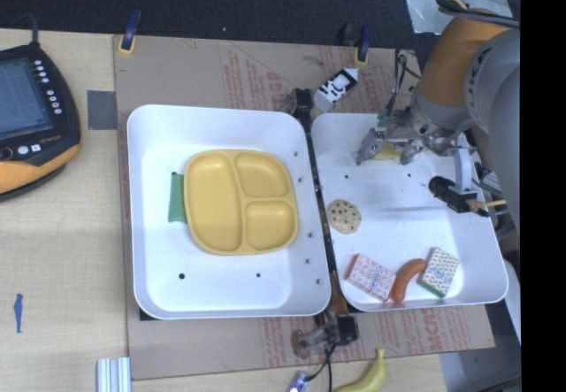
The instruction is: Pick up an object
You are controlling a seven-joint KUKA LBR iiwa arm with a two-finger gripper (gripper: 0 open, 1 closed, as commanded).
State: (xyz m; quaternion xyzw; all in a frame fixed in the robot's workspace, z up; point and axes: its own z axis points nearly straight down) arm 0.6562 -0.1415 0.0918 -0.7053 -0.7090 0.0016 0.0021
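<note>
Claw (386, 149) hangs at the far end of the right bin (482, 244), nothing between its fingers — can't tell if released or clenched. Pickable stuff sits nearer: cookie (343, 216) mid-bin, sausage (406, 280) between two small packets at the near edge — so it's well apart from any target.
</note>
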